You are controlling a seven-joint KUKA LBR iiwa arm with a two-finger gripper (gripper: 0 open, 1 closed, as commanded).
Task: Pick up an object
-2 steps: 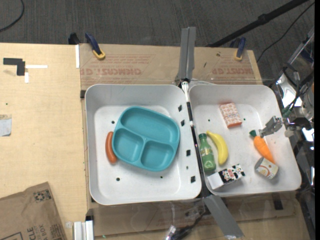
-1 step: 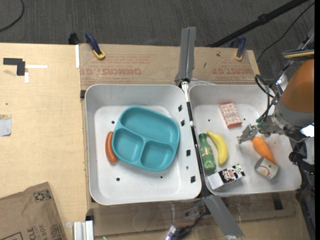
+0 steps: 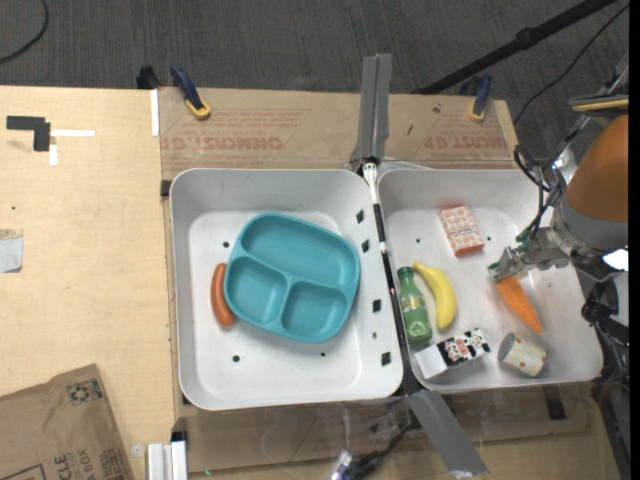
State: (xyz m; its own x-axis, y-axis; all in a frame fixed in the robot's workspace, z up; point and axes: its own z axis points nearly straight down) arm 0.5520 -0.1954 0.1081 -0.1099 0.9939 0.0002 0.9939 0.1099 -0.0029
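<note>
Reaching in from the right of the camera view, the arm (image 3: 600, 183) stood over the right bin (image 3: 570, 368) when I checked the feed, its orange band showing above the grey wrist. The tool (image 3: 512, 266) sat low at that bin's right side, right at the upper end of the carrot (image 3: 521, 303). I could not tell how far the tool was open, nor whether it had hold of the carrot; the two overlapped in the view, and the carrot lay slanted on the bin floor.

Other contents of the right bin: a pink box (image 3: 460, 229) near the back, a banana (image 3: 440, 293) and a green bottle (image 3: 414, 308) side by side near the left wall, a black-and-white carton (image 3: 453, 353) in front of them, and a small pale cup (image 3: 523, 356) on its side near the front right.

The left bin (image 3: 195, 368) held a teal divided plate (image 3: 292, 278), with an orange sausage-shaped item (image 3: 220, 295) just beside its left edge.

Both bins rested on a brown board (image 3: 270, 133) clamped at the back, on a pale wooden worktop (image 3: 75, 268). A cardboard box (image 3: 60, 428) lay at the worktop's front left. Dark carpet (image 3: 250, 18) with cables lay beyond.
</note>
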